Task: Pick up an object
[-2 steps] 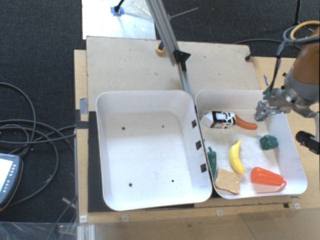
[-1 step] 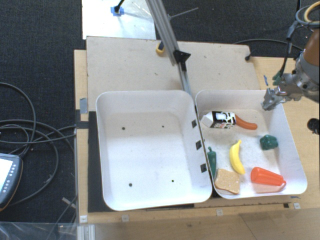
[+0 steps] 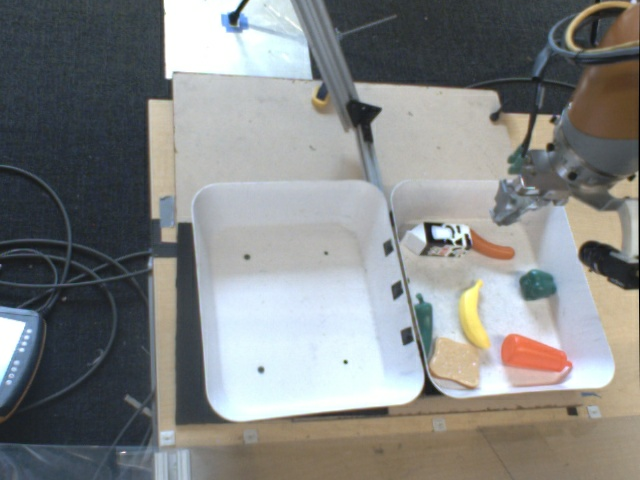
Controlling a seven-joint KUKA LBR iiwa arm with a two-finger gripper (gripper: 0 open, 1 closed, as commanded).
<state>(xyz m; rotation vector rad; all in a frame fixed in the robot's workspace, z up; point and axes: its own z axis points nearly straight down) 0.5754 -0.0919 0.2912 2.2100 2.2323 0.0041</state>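
Note:
The right bin [image 3: 585, 298] holds several toy foods: a black-and-white milk carton [image 3: 437, 238] on its side, an orange sausage [image 3: 491, 247] beside it, a yellow banana [image 3: 472, 315], a dark green pepper [image 3: 424, 318] against the left wall, a green lump [image 3: 537, 285], a slice of toast [image 3: 456, 362] and an orange-red carrot piece [image 3: 533, 353] on a pink block [image 3: 530, 376]. My gripper [image 3: 510, 208] hangs above the bin's far right corner, just right of and above the sausage. Nothing shows between its fingers.
The left bin [image 3: 205, 298] sits beside the right one, sharing a middle wall with black clips [image 3: 397, 290]. A grey pole [image 3: 335, 58] slants across the bench's back. Cables [image 3: 60, 258] and a pendant [image 3: 15, 353] lie on the floor at left.

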